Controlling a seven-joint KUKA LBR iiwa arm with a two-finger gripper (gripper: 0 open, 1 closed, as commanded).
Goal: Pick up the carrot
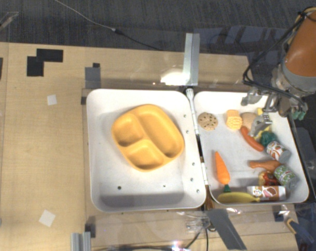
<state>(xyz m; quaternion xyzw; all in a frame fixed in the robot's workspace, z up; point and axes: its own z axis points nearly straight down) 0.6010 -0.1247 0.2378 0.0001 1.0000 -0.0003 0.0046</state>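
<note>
Bench (43, 156) bears two white bins; dark floor, perhaps carpet.

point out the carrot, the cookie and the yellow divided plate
carrot (221, 166): camera view, middle of its orange body
cookie (207, 121): camera view, centre of its speckled face
yellow divided plate (175, 131): camera view, its right rim

carrot (222, 166): open bin floor left and above | banana (236, 196) just below | clutter crowds frame-right side, cans (277, 151), bottle (269, 192)
</note>
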